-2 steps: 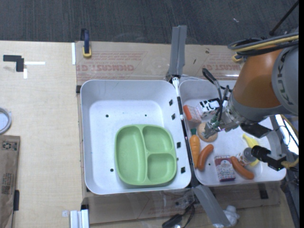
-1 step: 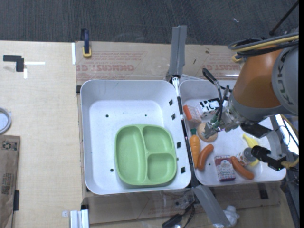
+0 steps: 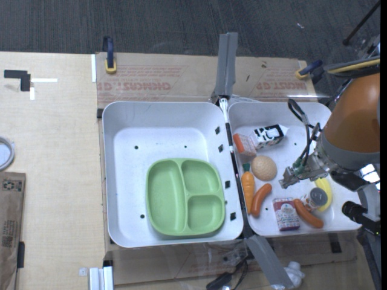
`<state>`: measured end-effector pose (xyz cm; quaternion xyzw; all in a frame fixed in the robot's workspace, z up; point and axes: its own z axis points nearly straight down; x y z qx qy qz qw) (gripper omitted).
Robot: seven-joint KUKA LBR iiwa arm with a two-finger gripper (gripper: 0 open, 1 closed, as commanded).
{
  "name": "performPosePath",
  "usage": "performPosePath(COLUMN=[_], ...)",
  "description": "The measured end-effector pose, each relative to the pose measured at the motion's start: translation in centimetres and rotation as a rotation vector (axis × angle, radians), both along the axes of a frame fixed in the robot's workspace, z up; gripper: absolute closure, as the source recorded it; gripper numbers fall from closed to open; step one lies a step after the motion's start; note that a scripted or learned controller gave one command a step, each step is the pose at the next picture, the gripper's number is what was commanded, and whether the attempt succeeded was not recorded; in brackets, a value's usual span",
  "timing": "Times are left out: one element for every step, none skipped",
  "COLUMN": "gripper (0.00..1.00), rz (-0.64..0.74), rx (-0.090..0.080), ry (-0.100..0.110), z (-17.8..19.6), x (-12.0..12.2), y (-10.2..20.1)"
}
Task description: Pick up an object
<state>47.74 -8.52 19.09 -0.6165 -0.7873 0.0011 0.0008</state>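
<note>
The left shallow white bin (image 3: 121,162) on the light wooden bench (image 3: 48,132) holds one thing, a pale green plastic plate with three compartments (image 3: 185,196), lying toward the bin's 5 o'clock corner. The right white bin (image 3: 266,109) is crowded: a small black-and-white carton (image 3: 268,135) at 12 o'clock, a tan egg-shaped ball (image 3: 263,167) near the middle, an orange toy carrot (image 3: 248,186) and a red-orange sausage-shaped piece (image 3: 260,199) at 8 o'clock against the left wall, a small red packet with a pale label (image 3: 286,215) at 6 o'clock, another orange sausage-shaped piece (image 3: 308,214) just beside it, and a yellow banana-like toy (image 3: 321,196) at 4 o'clock with a grey round piece on it. The metal hand (image 3: 298,173) hangs over the bin's 3 o'clock side, between the ball and the yellow toy; whether it is spread or pressed together I cannot tell, and nothing shows pinched in it.
</note>
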Motion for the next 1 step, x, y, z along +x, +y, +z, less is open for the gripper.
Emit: performPosePath(gripper=[0.00], rz=[-0.118], rx=[0.000], ry=[0.000], z=[-3.97], x=[-0.05], y=[-8.12])
